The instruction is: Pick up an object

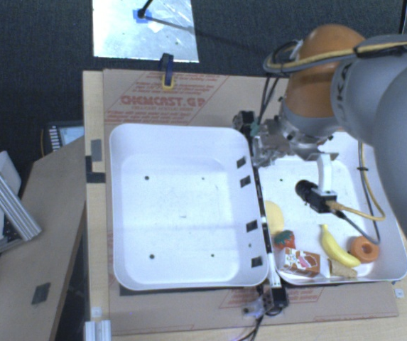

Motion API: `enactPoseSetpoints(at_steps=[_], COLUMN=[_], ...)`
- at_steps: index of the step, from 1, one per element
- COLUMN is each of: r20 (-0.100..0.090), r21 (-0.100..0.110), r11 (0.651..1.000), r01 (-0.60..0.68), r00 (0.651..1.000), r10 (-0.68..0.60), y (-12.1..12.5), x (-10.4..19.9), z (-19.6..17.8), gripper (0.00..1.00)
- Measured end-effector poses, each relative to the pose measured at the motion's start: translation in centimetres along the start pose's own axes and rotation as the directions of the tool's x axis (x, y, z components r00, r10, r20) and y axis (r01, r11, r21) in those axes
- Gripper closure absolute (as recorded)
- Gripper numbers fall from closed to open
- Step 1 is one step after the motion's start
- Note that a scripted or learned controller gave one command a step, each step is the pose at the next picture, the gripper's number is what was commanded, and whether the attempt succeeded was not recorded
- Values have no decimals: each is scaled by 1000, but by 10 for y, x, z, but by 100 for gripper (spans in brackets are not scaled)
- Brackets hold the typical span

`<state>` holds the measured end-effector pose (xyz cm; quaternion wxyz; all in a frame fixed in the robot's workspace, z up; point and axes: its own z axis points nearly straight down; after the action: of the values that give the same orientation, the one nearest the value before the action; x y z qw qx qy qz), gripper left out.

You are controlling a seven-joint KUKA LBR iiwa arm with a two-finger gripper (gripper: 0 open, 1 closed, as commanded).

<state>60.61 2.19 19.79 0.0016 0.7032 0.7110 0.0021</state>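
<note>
I see the arm [317,112] over the right bin [345,169], jaws near its wall beside the left bin [182,212]; wide or narrow, I cannot tell. Banana [334,246], orange round item [364,249] and packet [301,261] lie along the near wall.

The left bin [182,212] and right bin [391,267] look like smooth white plastic with a faint sheen. Under them lies matt brown cardboard [167,94] (printed in red). The arm [395,98] has a satin-smooth grey shell, its orange band [324,55] glossier. The banana [334,246] looks smooth and plasticky.
</note>
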Motion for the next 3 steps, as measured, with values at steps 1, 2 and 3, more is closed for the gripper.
enactPoseSetpoints(at_steps=[1, 2, 3], r20=[1, 1, 0], r21=[4, 0, 1], r11=[1000, 1000, 1000], r01=[-10, -8, -1], r00=[1000, 1000, 1000], r10=[10, 8, 1], y=[-46, -45, -16], x=[-69, -69, -18], z=[13, 3, 14], gripper=[100, 100, 100])
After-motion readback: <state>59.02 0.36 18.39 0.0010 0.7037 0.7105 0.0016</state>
